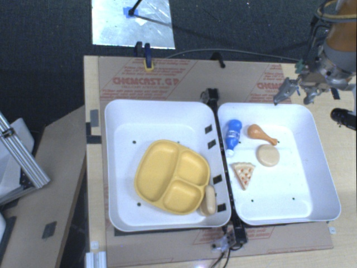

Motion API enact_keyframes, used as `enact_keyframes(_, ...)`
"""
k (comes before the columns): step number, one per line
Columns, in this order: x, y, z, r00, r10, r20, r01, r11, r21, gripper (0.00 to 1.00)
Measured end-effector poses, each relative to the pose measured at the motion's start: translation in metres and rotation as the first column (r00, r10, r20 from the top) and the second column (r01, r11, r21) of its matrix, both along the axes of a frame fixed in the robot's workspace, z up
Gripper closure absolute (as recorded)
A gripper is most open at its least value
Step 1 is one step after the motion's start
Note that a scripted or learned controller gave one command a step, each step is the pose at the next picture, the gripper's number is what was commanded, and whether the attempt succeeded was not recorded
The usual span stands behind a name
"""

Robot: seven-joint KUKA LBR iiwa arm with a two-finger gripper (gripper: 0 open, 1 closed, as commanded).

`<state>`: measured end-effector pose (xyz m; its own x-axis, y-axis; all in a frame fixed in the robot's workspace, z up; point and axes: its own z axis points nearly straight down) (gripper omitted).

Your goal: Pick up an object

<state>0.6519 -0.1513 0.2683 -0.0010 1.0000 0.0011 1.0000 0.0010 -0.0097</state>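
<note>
A glossy yellow plastic divided tray (173, 176) and a tan bread roll (209, 200) lie in the left bin (125, 124). The right bin (312, 149) holds a blue bottle (232, 134), drumstick (261, 133), round biscuit (268, 156) and pizza slice (244, 173). The gripper (297, 92) hovers above its far rim, jaws spread, pinching nothing.

Red "CHEMCAST GP" print on brown protective sheet (146, 77).

Tray (167, 175) in left bin (128, 121); bottle (232, 134) in right bin (312, 166).

The bench (184, 77) bears two white bins (128, 127).
</note>
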Motion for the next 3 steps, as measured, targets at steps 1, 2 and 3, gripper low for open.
enact_keyframes(1, 0.002, 0.0, 0.008, 1.0, 0.002, 0.012, -0.002, 1.0, -0.002, 0.0)
enact_keyframes(2, 0.006, 0.0, -0.033, 1.0, 0.002, 0.011, -0.002, 1.0, -0.002, 0.0)
enact_keyframes(3, 0.0, 0.006, -0.077, 1.0, 0.001, 0.011, -0.001, 1.0, -0.002, 0.0)
